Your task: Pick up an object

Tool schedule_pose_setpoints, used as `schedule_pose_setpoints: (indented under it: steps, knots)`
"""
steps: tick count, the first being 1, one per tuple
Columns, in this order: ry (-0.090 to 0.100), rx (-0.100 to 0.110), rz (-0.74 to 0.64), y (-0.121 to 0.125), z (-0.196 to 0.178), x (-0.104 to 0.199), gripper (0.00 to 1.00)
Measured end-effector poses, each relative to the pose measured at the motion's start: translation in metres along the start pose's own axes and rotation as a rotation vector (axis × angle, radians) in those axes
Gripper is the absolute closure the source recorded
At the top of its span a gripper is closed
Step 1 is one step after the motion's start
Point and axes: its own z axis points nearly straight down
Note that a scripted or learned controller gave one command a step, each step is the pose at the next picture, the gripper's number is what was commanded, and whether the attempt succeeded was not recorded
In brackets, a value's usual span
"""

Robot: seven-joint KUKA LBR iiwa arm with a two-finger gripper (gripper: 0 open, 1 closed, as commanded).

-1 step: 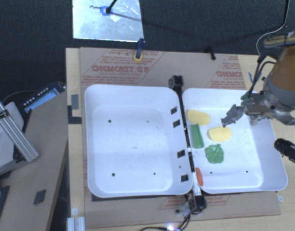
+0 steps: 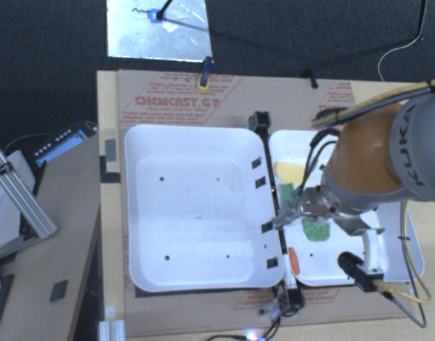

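Gripper [image 2: 297, 213] low in right bin [image 2: 324, 275], green object [image 2: 317, 229] just beside it; finger state unclear, probably not pinching.

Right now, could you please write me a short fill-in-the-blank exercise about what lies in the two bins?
1. The arm reaches over the ____ bin.
2. The yellow thing, the green thing and the orange thing all lie in the ____ bin.
3. Closest to the near rim of the right bin lies the ____ thing.
4. The claw hangs beside the ____ thing.

Missing words: right; right; orange; green
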Motion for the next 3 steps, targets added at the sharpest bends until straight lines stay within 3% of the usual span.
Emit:
schedule_pose_setpoints:
  steps: [1, 2, 3]
  knots:
    - [-0.005, -0.015, 0.003, 0.054, -0.001, 0.020, 0.00]
    - [-0.004, -0.013, 0.008, 0.053, -0.011, 0.018, 1.00]
    - [-0.003, -0.007, 0.004, 0.001, -0.009, 0.056, 1.00]
